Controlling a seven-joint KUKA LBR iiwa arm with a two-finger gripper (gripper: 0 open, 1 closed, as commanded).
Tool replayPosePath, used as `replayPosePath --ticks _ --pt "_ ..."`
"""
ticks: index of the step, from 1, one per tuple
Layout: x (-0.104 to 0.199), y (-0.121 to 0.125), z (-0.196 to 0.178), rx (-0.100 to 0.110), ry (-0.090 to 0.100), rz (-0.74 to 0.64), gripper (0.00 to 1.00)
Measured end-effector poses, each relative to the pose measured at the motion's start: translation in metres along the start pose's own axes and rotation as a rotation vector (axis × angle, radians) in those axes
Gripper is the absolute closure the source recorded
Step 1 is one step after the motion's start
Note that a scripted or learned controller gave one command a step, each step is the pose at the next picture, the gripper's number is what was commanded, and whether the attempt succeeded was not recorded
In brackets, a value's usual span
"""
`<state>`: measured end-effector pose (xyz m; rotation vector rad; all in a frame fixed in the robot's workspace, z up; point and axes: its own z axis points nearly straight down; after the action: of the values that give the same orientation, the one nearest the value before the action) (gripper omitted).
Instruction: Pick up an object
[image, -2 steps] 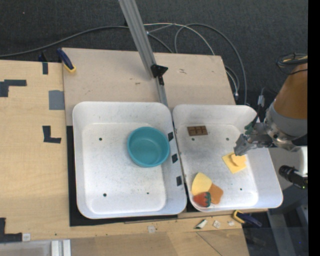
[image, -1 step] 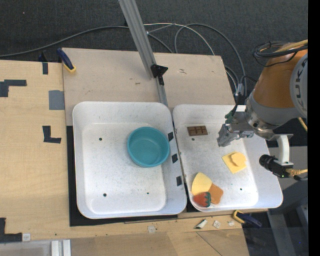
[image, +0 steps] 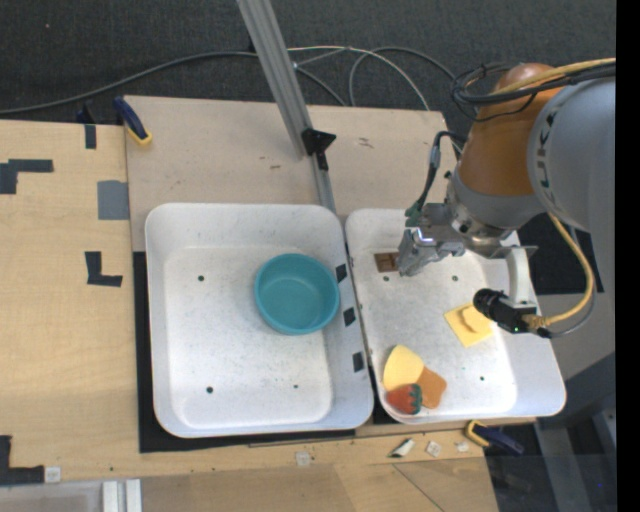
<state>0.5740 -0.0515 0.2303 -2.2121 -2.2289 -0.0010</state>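
Camera view looks down on two shallow white bins of smooth, faintly speckled plastic with rounded corners, side by side on a pale wooden bench. The left bin (image: 180, 300) holds a round teal bowl (image: 296, 292), matte and hollow, sitting right of its middle. In the right bin (image: 520, 385) a flat yellow square piece (image: 468, 325) lies towards the right side, and at the near left corner sits a cluster: a yellow rounded wedge (image: 402, 366) touching an orange piece (image: 432, 386) and a small red item (image: 404, 398) with a green patch. What these three are is hard to make out. A small brown block (image: 385, 262) lies near the far left of that bin, just beside the gripper.

The arm comes in from the right, its bulky grey body and orange band cut off by the frame edge and covering the bin's far right corner. The wrist points down and to the left, with the gripper (image: 415, 258) low over the far left part of the right bin. I cannot tell how wide it stands; nothing is seen within it. A grey metal pole (image: 290, 100) slants across the far bench.
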Motion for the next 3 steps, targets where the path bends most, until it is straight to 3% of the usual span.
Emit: replayPosePath --ticks 3 --pt "0.136 0.056 -0.015 -0.001 0.000 0.001 1.00"
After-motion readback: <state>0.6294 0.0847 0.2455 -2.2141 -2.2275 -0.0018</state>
